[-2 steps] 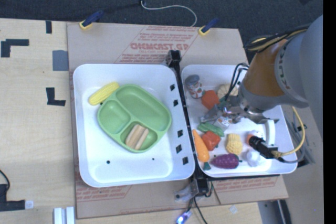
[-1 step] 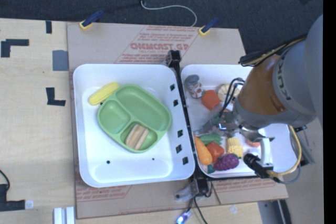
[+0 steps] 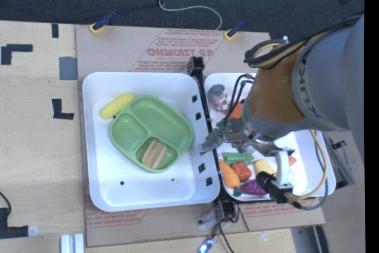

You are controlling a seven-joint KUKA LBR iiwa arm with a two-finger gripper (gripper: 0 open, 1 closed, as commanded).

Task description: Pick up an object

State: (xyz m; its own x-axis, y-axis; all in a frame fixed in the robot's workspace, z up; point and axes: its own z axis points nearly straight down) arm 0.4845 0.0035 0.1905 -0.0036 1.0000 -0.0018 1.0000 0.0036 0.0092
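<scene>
Item: toy food pile (image 3: 243, 175), lower right bin (image 3: 308, 178), lower right of frame. My gripper (image 3: 216, 140) hovers just above-left; grip state undeterminable. Advice: centre over one piece, descend straight.

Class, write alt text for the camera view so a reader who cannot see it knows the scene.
A grey and orange robot arm reaches from the right over the right white bin, which holds toy foods. The left white bin holds a green divided plate, with a yellow toy corn cob at its edge.
</scene>
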